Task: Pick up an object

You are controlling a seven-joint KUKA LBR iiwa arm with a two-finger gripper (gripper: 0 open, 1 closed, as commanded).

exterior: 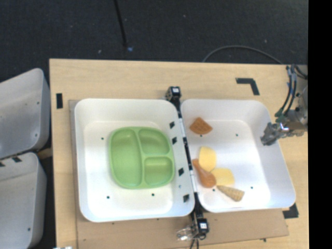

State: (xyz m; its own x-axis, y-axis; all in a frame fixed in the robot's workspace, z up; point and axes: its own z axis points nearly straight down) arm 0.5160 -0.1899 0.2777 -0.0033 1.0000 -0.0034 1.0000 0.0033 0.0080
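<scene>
The right bin (259, 113) holds several food pieces: an orange wedge (201, 126) near its far left, a pale yellow piece (207, 158), a reddish-orange piece (204, 175), another yellow piece (224, 177) and a tan cone-shaped piece (231, 193) near the front. My gripper (271, 135) reaches in from the right edge and sits over the bin's right wall, well apart from all the food. Nothing shows between its fingers.
The left bin (88, 123) bears a green divided plate (141, 157). A row of black clips (182, 154) marks the seam where the two bins meet. A cable (233, 49) curves across the bench at the back right. White chairs (21, 113) stand at the left.
</scene>
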